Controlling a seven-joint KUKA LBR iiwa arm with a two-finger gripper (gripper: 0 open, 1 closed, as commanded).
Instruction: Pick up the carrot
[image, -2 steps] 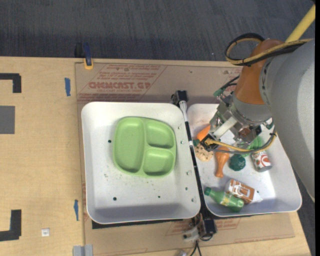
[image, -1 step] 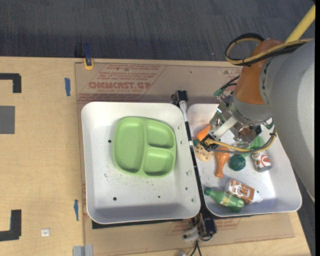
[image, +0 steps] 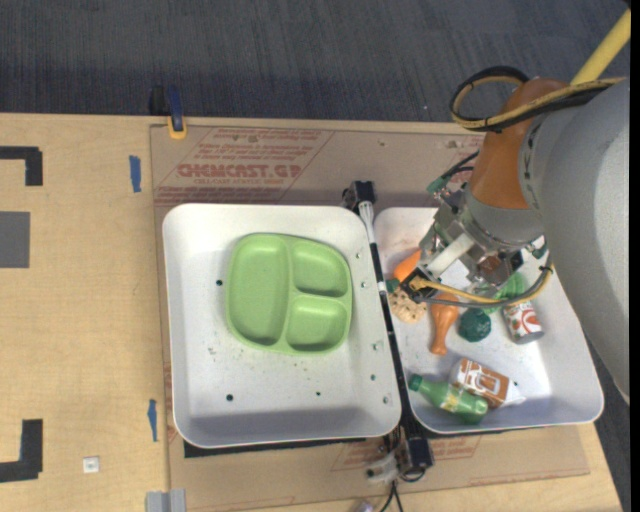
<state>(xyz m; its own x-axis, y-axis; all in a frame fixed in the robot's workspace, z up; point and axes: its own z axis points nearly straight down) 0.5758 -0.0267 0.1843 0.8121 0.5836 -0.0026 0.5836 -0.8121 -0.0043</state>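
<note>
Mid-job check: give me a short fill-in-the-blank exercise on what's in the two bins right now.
1. The green divided plate lies in the ____ bin as the camera sees it.
2. The carrot lies in the right bin, and its colour is ____.
3. The green bottle near that bin's front edge lies on its ____.
4. The plate has ____ compartments.

Missing words: left; orange; side; three

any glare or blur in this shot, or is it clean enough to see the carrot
Camera view: even overhead light, soft shadows under the green divided plate; mild sheen on the white left bin; the big grey arm at right looks soft, out of focus; the small orange carrot reads clearly.
</note>
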